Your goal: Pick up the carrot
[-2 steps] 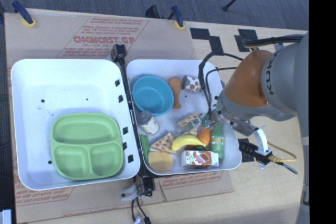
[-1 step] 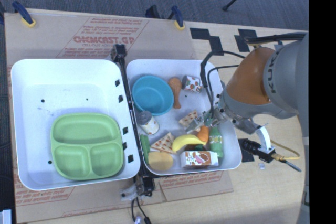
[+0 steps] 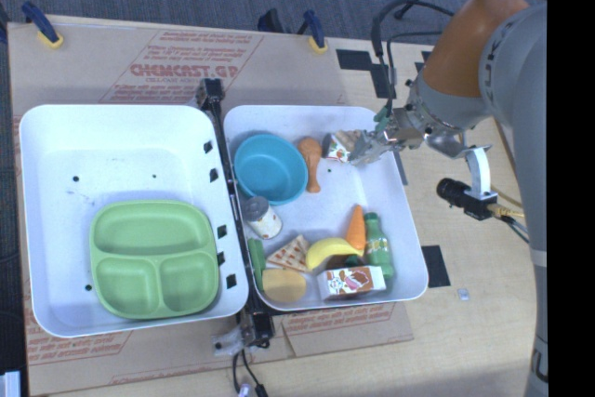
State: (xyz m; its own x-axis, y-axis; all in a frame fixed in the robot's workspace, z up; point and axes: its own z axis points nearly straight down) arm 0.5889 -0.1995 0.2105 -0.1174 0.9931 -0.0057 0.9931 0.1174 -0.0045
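The gripper [image 3: 372,144], its jaws' opening impossible to tell, hovers by the right bin's far edge, well apart from the carrot [image 3: 356,227], which, wedged between a banana [image 3: 332,251] and a green bottle [image 3: 376,246], risks a mis-grab.

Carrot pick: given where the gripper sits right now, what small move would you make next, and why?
I'd probably shift the gripper toward the camera view's bottom, staying above the items. It sits near the right bin's upper right corner by a small packet, while the carrot lies lower in the bin, wedged between the banana and green bottle, so it needs lining up first.
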